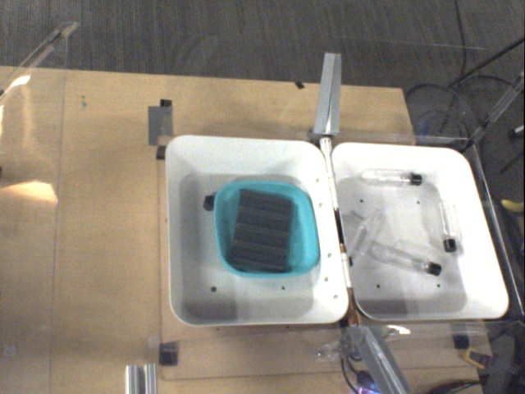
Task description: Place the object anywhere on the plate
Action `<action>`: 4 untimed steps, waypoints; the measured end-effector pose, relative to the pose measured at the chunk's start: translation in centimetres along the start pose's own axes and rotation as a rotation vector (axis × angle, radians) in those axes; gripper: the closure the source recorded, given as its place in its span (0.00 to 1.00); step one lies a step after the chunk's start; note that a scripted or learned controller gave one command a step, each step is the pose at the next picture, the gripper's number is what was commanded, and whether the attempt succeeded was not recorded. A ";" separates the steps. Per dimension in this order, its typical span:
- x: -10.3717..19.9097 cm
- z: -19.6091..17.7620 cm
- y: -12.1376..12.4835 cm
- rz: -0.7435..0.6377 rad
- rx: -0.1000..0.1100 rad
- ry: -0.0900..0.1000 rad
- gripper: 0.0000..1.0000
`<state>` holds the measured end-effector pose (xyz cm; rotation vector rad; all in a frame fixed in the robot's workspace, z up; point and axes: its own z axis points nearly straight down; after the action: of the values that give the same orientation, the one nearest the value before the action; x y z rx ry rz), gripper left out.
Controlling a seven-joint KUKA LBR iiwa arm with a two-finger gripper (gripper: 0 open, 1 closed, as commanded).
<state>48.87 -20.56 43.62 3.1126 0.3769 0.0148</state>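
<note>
Dark ridged block (262,232) lies on teal plate (306,228) — left bin (187,245).

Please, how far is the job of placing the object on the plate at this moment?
It looks done: the dark ribbed block lies flat on the turquoise plate in the left bin, inside the plate's rim. Nothing appears to be in hand. The clear tubes with black caps lie loose in the right bin; apparently nothing is left.

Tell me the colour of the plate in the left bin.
Turquoise; the plate shows clearly in the camera view, under a dark ribbed block.
</note>
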 end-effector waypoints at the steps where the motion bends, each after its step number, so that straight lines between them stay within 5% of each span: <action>1: 0.0 0.0 0.0 0.031 0.001 0.000 0.00; 4: 0.0 0.0 0.0 0.032 0.000 -0.001 0.00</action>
<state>48.85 -20.59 43.63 3.1179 0.3276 0.0136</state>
